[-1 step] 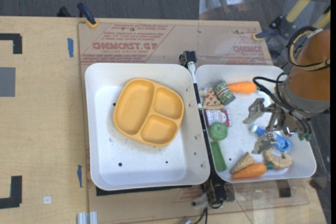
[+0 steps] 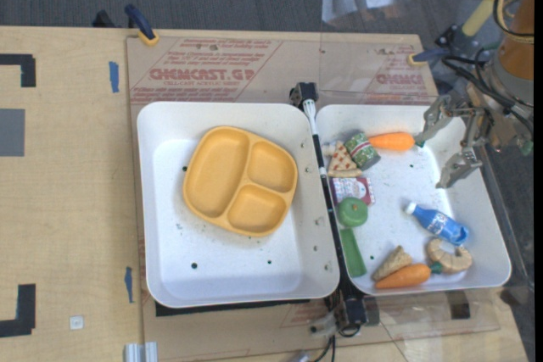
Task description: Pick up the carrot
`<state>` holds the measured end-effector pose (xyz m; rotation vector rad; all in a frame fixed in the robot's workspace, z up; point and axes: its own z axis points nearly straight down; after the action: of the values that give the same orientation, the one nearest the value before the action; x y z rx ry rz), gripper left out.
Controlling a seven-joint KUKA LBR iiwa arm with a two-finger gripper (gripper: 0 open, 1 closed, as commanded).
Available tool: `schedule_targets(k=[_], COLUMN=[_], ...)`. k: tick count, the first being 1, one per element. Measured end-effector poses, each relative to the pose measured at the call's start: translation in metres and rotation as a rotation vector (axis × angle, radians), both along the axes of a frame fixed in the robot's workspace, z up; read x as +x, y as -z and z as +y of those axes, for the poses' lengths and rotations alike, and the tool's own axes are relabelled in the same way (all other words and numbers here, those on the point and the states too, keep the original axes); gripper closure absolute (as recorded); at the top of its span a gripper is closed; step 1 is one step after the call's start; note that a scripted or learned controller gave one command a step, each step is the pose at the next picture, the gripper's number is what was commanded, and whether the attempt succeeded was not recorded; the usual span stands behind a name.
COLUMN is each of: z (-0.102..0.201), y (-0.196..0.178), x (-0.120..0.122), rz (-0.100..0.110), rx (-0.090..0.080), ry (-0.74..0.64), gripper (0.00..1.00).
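An orange carrot [image 2: 391, 142] with a green tip lies at the far side of the right bin [image 2: 496, 225], beside a green can [image 2: 363, 150]. A second orange carrot [image 2: 405, 276] lies along that bin's near wall, under a brown wedge [image 2: 392, 261]. My gripper [image 2: 433, 161] hangs over the bin's far right part, just right of the first carrot. Its fingers [image 2: 428, 127] are spread open with nothing between them.
The right bin also holds a pizza slice [image 2: 341, 158], a red-and-white packet [image 2: 350, 186], a green round piece [image 2: 353, 213], a green stick [image 2: 352, 250], a blue bottle [image 2: 438, 223] and a bagel [image 2: 450, 255]. A yellow divided plate [image 2: 240, 180] lies in the left bin [image 2: 161, 208].
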<state>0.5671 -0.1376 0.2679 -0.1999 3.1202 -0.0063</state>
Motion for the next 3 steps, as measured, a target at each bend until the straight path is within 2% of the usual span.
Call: schedule_targets(k=[1,2,3], z=[-0.059,-0.033,-0.044], y=[0.013,0.172,0.112], x=[0.075,0.059,0.104], rz=[0.005,0.024,-0.002], rx=[0.0,0.009,0.003], ry=[-0.178,0.082,0.142], gripper=[0.0,0.0,0.0])
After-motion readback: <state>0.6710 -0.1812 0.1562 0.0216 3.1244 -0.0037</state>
